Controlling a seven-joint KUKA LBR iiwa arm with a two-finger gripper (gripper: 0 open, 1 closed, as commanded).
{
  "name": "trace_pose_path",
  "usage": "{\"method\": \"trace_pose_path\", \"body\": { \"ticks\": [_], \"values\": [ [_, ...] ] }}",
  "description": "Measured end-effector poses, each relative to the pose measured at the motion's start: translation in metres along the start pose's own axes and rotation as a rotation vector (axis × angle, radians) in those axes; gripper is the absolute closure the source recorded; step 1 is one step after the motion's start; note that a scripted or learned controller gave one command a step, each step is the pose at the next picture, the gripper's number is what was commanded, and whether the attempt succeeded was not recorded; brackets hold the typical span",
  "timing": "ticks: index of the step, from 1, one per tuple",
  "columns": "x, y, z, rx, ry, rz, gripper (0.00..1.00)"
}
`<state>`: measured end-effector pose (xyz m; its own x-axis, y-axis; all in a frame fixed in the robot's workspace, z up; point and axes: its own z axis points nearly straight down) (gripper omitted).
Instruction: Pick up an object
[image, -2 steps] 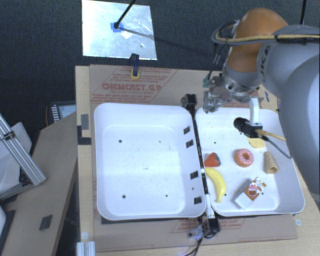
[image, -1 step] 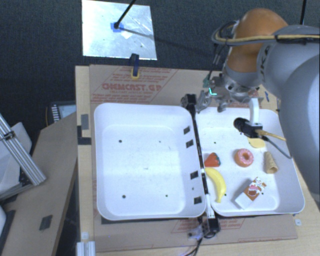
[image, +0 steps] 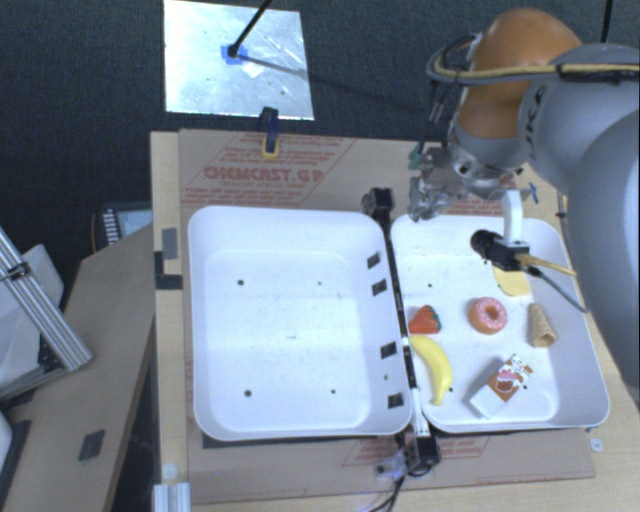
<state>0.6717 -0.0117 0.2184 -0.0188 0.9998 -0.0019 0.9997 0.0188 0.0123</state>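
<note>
the grey metal pincer (image: 432, 200) hangs over the far rim of the right-hand shallow white bin (image: 575, 400); i cannot tell its state. nothing is picked yet. the pink-frosted ring doughnut (image: 488, 315) lies mid-bin, beside the yellow curved banana (image: 433, 366). next it should travel over one and descend.

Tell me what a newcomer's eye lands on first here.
Probably the big grey arm with its orange band filling the upper right, its gripper over the right bin's far-left corner. Next, the bright toy food in that bin: a yellow banana, a pink donut, and a strawberry.
</note>
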Motion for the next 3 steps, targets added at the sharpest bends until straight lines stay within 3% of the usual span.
{"method": "trace_pose_path", "body": {
  "ticks": [1, 2, 3],
  "values": [
    [0.0, 0.0, 0.0, 0.001, 0.0, -0.001, 0.0],
    [0.0, 0.001, -0.011, -0.003, -0.001, -0.005, 1.0],
    [0.0, 0.001, -0.011, -0.002, -0.001, -0.006, 0.0]
  ]
}}
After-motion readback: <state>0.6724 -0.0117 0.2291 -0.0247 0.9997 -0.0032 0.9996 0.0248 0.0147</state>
